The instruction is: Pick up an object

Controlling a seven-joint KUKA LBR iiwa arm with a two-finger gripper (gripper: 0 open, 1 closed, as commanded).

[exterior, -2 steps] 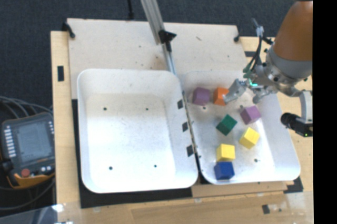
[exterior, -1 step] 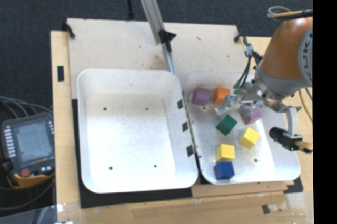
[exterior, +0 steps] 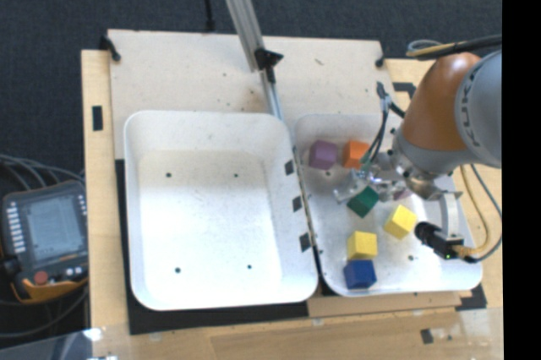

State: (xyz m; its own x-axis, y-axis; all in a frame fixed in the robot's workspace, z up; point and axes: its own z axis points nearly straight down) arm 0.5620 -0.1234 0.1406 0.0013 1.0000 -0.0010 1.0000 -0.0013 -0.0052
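Right now the green block [exterior: 363,203] lies in the right bin [exterior: 334,286], near its middle, tilted on the white floor. The gripper [exterior: 368,183] hangs just above and beside it, its metal tip close to the block's upper edge; whether the two touch cannot be told, and the claw's opening cannot be told either, since the wrist and cables blur it.

Around the green block sit five more cubes. A purple block [exterior: 322,154] and an orange block [exterior: 355,153] rest side by side toward the bin's far end, the orange one nearer the gripper. A yellow block [exterior: 401,221] lies to the right of the green one, turned at an angle. Another yellow block [exterior: 363,244] sits nearer the camera, with a blue block [exterior: 360,274] just below it, close to the bin's front rim.

The arm [exterior: 448,113] reaches in from the right, its orange band above the grey wrist. The left bin [exterior: 139,181] stands alongside, touching the right one. A teach pendant [exterior: 44,233] lies at the far left, off the bench [exterior: 186,71].
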